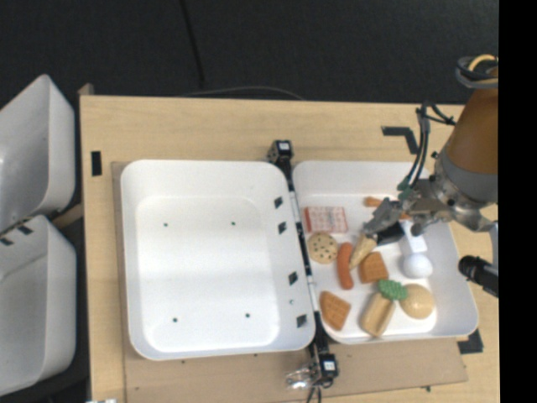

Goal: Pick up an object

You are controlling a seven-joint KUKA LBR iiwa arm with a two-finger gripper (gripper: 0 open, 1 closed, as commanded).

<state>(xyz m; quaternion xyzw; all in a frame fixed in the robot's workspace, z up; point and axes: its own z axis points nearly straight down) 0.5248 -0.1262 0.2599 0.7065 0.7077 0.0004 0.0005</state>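
Over the right bin [336,179], near its middle: the gripper [379,223], lowered from the right edge, fingers too dark and foreshortened to tell whether wide or narrow. Just below it, a pale wedge [363,249] beside an orange chunk [374,268] and a red sausage [345,264]. Further toward the bin's left edge, a cookie [321,248] and a red-printed packet [325,219]; along the near edge, a waffle piece [335,310], a bread roll [377,315] and a green sprig [390,290].
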